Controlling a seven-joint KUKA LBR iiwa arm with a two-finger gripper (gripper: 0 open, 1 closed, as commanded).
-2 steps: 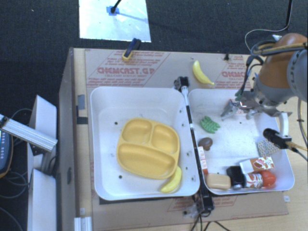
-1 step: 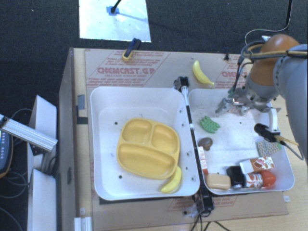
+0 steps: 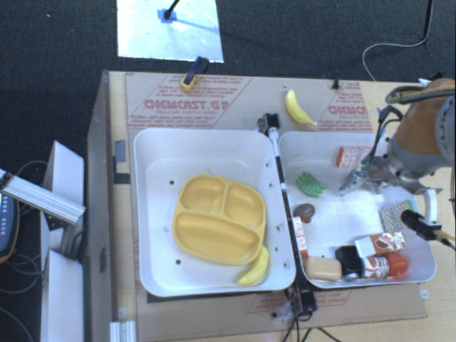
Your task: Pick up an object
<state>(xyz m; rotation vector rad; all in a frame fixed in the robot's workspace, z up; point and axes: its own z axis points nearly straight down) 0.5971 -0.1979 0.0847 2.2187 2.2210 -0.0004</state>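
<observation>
Camera view reads "CHEMCAST GP" on the cardboard sheet in red.

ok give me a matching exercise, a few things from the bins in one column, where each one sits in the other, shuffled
Things:
1. yellow tray
2. green toy
3. banana
4. red bottle

Places:
A. on the bench behind the bins
B. front of the right bin
C. middle of the left bin
D. right bin, near the divider

Pairs: 1-C, 2-D, 3-A, 4-B
</observation>
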